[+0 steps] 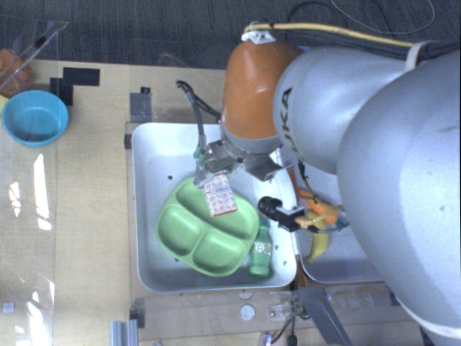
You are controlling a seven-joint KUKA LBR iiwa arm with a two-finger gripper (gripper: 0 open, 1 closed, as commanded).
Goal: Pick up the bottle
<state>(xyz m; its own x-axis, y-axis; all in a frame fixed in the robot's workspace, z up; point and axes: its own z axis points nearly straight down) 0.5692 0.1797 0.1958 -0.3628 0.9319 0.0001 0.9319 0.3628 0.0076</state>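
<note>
Hand (216, 166) above green tray (205, 233), grip state unclear; bottle (260, 254) beside tray; label unreadable.

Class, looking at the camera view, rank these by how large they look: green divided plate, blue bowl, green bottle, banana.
1. Plate
2. Blue bowl
3. and 4. Bottle and banana: both look small and partly hidden, so I would not rank one above the other.

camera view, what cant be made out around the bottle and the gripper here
- Gripper: the camera view shows it over the green tray, its fingers lost under the wrist and a labelled tag.
- Green bottle: its upper part sits behind the tray's edge.
- Right bin: the arm covers most of it; a banana peeks out.
</note>
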